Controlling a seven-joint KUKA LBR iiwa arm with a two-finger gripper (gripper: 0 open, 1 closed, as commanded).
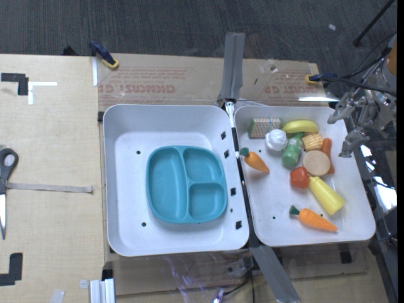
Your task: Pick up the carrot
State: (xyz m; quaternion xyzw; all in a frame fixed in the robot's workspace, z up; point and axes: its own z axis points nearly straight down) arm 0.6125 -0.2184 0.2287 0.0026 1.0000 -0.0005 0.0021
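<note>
The gripper [355,126] sits at the right bin's [278,229] far right rim, half lost among cables, so I cannot tell how its jaws stand. One carrot [314,219] lies near the front wall, another carrot [255,161] by the left wall; what may be a third is mostly hidden behind the round slice [317,163]

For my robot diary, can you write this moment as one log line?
end effector: over right bin's right rim | carrots: lying in bin, untouched | stage: approach
</note>
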